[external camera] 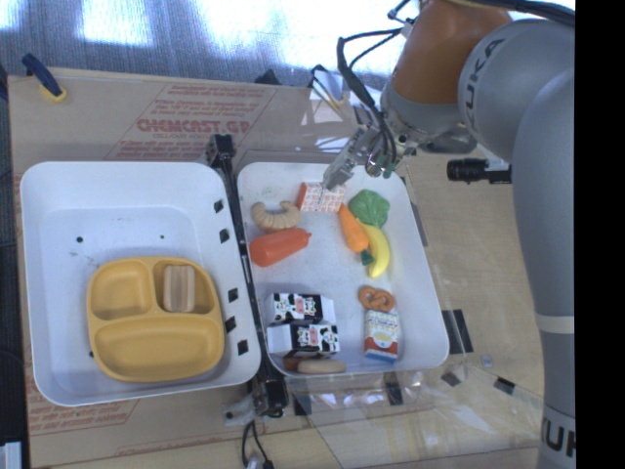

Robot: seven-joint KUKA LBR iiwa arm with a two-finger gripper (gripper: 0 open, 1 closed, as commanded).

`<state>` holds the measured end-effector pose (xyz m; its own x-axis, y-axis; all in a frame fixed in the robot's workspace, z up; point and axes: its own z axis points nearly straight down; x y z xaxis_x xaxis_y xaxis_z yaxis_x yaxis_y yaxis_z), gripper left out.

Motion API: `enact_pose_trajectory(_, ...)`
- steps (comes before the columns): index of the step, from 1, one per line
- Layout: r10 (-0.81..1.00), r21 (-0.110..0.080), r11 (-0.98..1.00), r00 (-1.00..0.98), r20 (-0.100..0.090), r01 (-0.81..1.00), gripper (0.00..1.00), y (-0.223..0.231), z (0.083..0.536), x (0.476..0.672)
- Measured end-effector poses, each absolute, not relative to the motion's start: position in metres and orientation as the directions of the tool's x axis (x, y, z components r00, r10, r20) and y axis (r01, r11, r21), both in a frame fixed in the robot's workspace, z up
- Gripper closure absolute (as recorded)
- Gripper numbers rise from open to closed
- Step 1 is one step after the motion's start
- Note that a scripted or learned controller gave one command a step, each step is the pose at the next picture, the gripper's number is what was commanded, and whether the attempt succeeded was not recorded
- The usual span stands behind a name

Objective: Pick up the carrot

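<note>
Below the arm, the right bin point(422, 262) is crowded with toy food. The carrot point(353, 229) lies in its upper right part, orange, slanting, with its green leafy top point(370, 207) toward the bin's far rim and a yellow banana point(378, 252) touching its lower end. The gripper point(339, 176) hangs over the bin's far edge, just above a small red-and-white packet point(320, 198) and near the carrot top; whether it is apart or together cannot be told, and nothing is seen held in it. Left of the carrot sit a tan croissant point(274, 215) and a red-orange sausage-shaped piece point(279, 246). Nearer the front lie a pretzel point(376, 298), an orange carton point(382, 335), two cow-patterned milk cartons point(304, 322) and a brown sausage point(319, 366). The left bin point(59, 203) holds a yellow divided tray point(151, 345) with a tan slice point(178, 287) in one small compartment.
</note>
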<state>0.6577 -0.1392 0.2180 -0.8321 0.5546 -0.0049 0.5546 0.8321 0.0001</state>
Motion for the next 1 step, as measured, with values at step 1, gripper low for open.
enact_pose_trajectory(1,0.187,-0.001,0.982,-0.982,0.006,0.187,1.0,-0.1593,0.1277,0.5839)
